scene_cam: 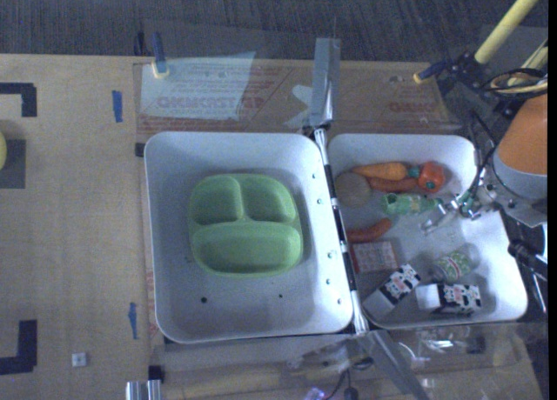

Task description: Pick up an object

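- The arm point(526, 146) reaches in from the right over the right bin point(500, 303), and its gripper point(452, 210) hangs low near the middle of that bin, beside the green object point(407, 205).
- Whether the gripper's fingers are apart or together cannot be told; the metal parts there are small and blurred, and nothing is clearly seen between them.
- The step in hand appears to be the approach: the gripper sits close over the cluttered bin but no object looks lifted yet.
- Candidate objects all lie in the right bin: a carrot-like orange piece point(383, 170) and a red-orange piece point(429, 176) near the far wall, a brownish round item point(352, 188) by the left wall, a reddish chilli-like piece point(370, 230), and a flat pinkish packet point(376, 256).
- Nearer the front lie two cow-patterned cartons point(399, 283) point(459, 296) and a small green-and-white roll point(452, 264).
- The next move probably calls for settling on the nearest piece, likely the green object, lowering squarely over it and closing without nudging the neighbours, which lie close together.
- The left bin point(165, 242) holds a green divided plate point(246, 223), well apart from the gripper.
- Writing: a clear sheet point(204, 94) on the counter point(70, 233) behind the left bin carries pale lettering, upside down and too faint to read; the packet's print is likewise illegible, and no brand can be made out.
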Robot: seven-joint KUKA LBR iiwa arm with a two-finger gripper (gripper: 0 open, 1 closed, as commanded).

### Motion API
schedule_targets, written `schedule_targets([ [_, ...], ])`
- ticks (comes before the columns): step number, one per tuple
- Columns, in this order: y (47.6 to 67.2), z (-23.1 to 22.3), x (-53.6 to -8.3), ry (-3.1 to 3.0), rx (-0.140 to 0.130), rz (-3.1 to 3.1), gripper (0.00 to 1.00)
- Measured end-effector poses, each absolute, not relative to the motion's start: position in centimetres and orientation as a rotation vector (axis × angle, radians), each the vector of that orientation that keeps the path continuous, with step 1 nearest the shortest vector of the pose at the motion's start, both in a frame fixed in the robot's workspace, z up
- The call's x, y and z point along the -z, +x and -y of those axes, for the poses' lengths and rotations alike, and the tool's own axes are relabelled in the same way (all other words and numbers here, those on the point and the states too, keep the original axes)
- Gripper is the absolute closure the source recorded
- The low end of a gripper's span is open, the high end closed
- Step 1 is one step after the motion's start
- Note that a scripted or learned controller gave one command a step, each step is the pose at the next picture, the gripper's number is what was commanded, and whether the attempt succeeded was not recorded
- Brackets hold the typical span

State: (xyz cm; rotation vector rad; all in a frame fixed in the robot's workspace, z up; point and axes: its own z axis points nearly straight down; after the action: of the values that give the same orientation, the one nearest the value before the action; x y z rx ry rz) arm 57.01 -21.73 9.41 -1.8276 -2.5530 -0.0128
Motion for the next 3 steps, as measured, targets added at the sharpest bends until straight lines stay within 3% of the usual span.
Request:
schedule_targets([
  [1, 54.6, 20.4, -10.7, -2.390, -0.004, 2.029, 0.00],
  [2, 50.4, 20.4, -8.8, -2.349, 0.024, 2.086, 0.00],
  [3, 50.2, 21.1, -9.3, -2.359, 0.008, 2.082, 1.00],
])
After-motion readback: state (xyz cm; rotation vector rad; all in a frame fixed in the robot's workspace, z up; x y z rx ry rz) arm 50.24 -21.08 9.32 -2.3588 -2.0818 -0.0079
